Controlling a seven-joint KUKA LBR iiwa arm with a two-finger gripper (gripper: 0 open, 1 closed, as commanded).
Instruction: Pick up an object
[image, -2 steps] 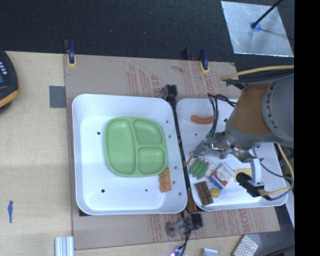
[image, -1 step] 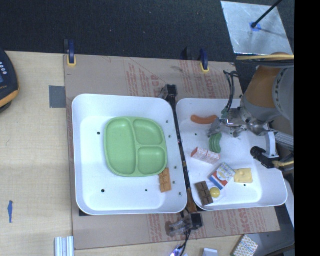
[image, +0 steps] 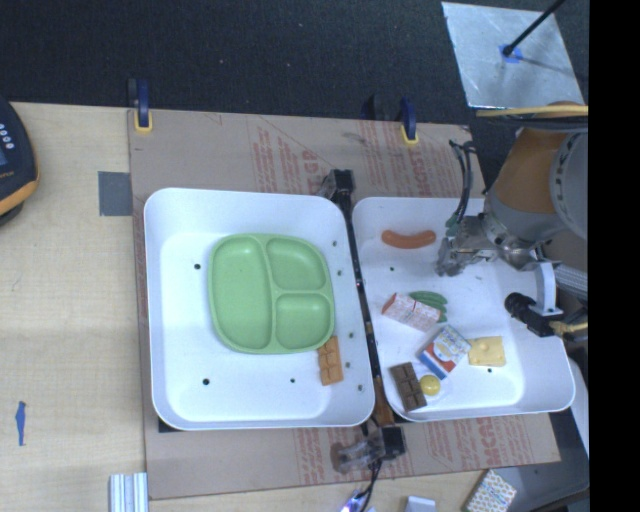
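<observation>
Because the gripper (image: 458, 256) hangs over bare bin floor beside the sausage (image: 409, 238), its opening impossible to tell, a descent here could miss everything.

A pale wooden bench top (image: 70, 330) carries a brown cardboard sheet (image: 250, 150); beyond the bench's far edge lies dark carpeted floor (image: 250, 45).
</observation>
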